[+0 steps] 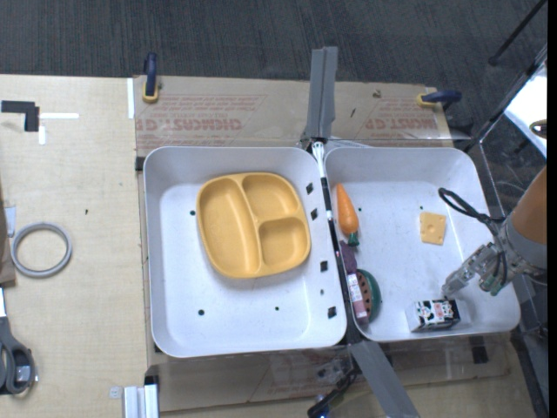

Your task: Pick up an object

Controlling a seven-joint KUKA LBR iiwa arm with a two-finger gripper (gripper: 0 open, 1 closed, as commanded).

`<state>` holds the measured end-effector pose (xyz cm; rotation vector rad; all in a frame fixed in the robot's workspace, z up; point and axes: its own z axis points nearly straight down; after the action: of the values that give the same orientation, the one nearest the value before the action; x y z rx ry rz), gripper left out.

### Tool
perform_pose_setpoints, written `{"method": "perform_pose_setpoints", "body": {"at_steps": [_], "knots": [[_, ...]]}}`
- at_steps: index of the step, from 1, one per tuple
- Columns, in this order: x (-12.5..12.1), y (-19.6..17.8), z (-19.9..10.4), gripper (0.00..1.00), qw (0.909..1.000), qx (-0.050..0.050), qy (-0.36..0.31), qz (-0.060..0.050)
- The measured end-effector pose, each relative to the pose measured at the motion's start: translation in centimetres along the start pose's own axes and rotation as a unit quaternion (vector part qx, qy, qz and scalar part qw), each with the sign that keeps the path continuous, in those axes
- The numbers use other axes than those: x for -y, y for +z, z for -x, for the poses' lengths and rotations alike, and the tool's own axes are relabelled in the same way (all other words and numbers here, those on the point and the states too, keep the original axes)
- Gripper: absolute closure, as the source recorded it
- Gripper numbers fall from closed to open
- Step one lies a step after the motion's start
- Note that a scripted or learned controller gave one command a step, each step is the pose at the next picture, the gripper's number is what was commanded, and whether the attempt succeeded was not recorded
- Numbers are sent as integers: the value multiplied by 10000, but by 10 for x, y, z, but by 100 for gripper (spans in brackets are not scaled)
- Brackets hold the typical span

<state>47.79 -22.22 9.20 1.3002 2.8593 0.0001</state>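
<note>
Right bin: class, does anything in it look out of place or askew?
Somewhat. In the right bin, the carrot, a dark stick-like item and a watermelon slice crowd the left wall; the cheese and small carton lie apart.

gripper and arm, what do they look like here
The gripper is a slim silvery metal piece, with a bit of green showing near its base. Behind it, the arm is grey with an orange band above the wrist. A black cable loops beside it.
</note>
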Motion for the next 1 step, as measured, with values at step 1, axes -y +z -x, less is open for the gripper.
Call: {"method": "perform_pose_setpoints", "body": {"at_steps": [1], "knots": [[-32,1,-38,100,9930,-11,1182,-6]]}}
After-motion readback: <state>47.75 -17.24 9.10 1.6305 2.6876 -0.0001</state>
